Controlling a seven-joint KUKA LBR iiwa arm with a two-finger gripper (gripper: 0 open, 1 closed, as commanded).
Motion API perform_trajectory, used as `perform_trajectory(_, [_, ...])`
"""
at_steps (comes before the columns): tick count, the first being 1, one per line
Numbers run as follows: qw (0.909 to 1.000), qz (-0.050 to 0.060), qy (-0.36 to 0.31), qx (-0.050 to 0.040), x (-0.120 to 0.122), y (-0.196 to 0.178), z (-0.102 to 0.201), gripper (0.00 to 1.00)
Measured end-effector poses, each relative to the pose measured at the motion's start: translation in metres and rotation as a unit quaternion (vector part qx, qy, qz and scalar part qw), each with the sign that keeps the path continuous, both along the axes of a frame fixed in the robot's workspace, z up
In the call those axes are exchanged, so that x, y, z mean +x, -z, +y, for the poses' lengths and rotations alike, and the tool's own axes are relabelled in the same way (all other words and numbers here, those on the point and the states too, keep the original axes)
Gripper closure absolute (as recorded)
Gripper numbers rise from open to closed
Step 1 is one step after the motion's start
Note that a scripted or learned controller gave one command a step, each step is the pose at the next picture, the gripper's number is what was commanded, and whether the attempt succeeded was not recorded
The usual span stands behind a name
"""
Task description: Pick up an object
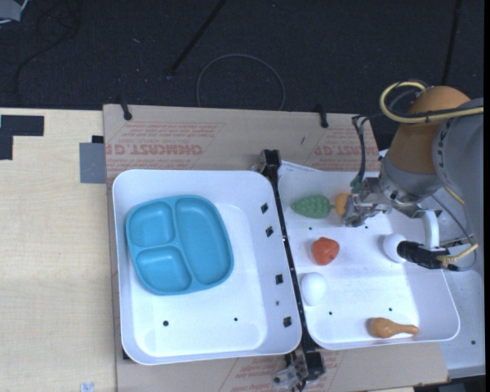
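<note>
Lying nearest the camera in the right bin (441, 321), a tan drumstick-shaped toy (392, 327) rests by the front wall, with a white egg (313, 287) against the divider and a red toy (325, 251) a little farther back near the bin's middle. Beyond these, a green leafy toy (312, 207) and a small orange piece (341, 203) sit toward the back wall, just beside the gripper (360, 211), which is lowered into the bin from the right; I cannot tell whether it is open or closed. The left bin (147, 333) holds a blue divided plate (180, 243), and both bins stand on the counter (41, 243).
</note>
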State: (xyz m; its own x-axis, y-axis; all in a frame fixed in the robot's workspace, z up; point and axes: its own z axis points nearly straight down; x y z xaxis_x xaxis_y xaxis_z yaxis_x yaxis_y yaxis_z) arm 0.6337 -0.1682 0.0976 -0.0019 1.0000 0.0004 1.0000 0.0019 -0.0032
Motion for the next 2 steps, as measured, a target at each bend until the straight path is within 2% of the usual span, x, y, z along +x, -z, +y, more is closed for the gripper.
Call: perform_trajectory(2, [1.0, -0.004, 0.002, -0.001, 0.001, -0.112, -0.014, 1.0])
